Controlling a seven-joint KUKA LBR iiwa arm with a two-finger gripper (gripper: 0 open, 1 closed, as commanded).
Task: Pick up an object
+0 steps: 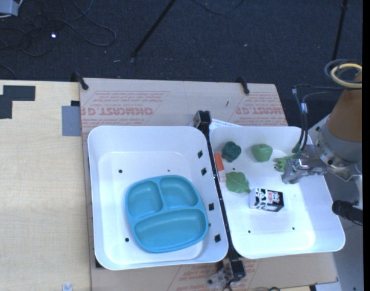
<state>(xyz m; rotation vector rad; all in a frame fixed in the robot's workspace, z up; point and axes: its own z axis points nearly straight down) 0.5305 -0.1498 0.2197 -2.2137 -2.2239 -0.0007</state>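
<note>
My gripper (290, 173) is low over the right side of the right bin (318, 238), with the grey arm and its orange band coming in from the right. A small green object (281, 162) lies right against the gripper's left side; whether it is held is hidden. Further left in the same bin are a light green piece (262, 152), a dark green piece (232, 151) and a leafy green piece (237, 182). A black-and-white carton (268, 199) lies just below and to the left of the gripper. A thin orange stick (219, 162) rests by the bin's left wall.
The left bin (106, 162) holds a blue divided plate (166, 214). A black divider (210, 180) runs between the bins. Cardboard (142, 105) lies under both bins, with a wooden bench top (33, 193) to the left and dark floor with cables behind.
</note>
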